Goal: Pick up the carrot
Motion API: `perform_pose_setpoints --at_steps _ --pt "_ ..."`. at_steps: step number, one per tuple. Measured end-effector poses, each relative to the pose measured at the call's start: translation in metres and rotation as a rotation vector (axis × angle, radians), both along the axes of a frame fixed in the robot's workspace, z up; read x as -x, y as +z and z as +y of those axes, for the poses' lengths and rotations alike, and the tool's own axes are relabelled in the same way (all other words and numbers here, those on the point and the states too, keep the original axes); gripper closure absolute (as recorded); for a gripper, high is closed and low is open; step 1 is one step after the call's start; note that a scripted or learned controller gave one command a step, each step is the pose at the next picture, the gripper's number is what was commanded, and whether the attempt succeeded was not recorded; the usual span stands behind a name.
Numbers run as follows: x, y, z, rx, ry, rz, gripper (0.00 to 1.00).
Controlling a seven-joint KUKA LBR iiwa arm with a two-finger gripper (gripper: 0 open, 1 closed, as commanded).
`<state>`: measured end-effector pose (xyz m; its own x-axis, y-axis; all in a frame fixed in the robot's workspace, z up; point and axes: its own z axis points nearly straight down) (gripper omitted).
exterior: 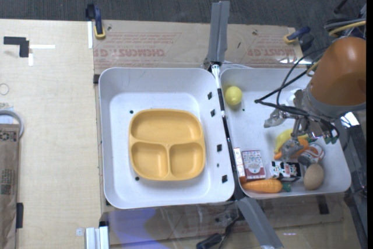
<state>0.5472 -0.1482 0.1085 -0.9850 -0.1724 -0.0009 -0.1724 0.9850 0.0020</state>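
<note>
The carrot (263, 186) is orange with a green stub end and lies flat along the near wall of the right bin (256, 125). My gripper (295, 138) hangs over the bin's right half, above and to the right of the carrot, well apart from it. It sits over a cluster of small items, with a yellow banana-like piece (283, 138) just to its left. The arm's orange band (345, 70) shows above the wrist.
A yellow lemon (233, 95) lies at the right bin's far left. A small red-and-white carton (252, 163), a black-and-white packet (285, 169) and a tan egg (313, 176) crowd the carrot. The left bin (116, 96) holds a yellow divided plate (167, 144).
</note>
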Motion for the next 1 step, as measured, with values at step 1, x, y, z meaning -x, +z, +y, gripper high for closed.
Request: perform_pose_setpoints --at_steps 1 --pt "-0.03 -0.0179 0.0213 0.0 0.272 -0.002 0.0"
